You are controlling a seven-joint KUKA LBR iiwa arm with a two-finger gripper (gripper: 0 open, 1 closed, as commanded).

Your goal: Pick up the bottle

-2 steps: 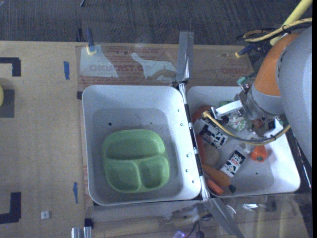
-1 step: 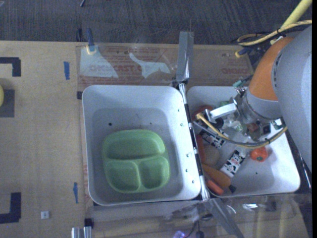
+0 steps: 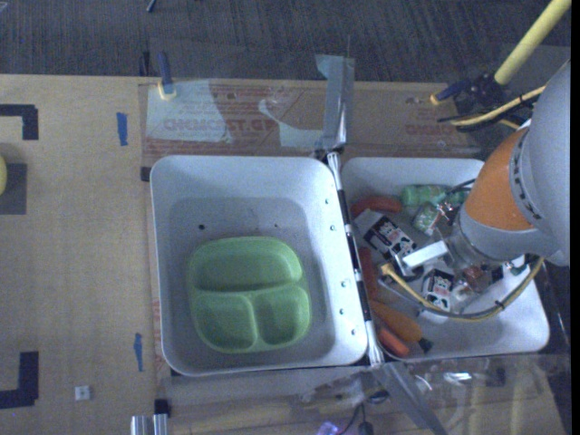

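Low over the right bin (image 3: pixel 535 329) hangs the end effector (image 3: pixel 450 277), its tip lost among cables and clutter, so whether it is wide, narrow or holding anything cannot be told. Behind it the grey arm (image 3: pixel 553 166) with its orange band (image 3: pixel 503 193) comes in from the right, a yellow cable (image 3: pixel 453 314) looping beneath the wrist. Just beside the tool lie small black-and-white packets (image 3: pixel 391 235), and orange, carrot-like pieces (image 3: pixel 396 322) sit along the bin's left wall. The bottle (image 3: pixel 422 196), a small pale green one lying on its side, rests near the far edge of that bin, just above the wrist; its details are blurred. In the left bin (image 3: pixel 172 188) lies a green divided tray (image 3: pixel 246 292). Both bins sit on a tan wooden desk (image 3: pixel 72 270) marked with blue tape (image 3: pixel 121 128) and black corner marks (image 3: pixel 24 120). Beyond the desk is dark carpeted floor (image 3: pixel 272 16)
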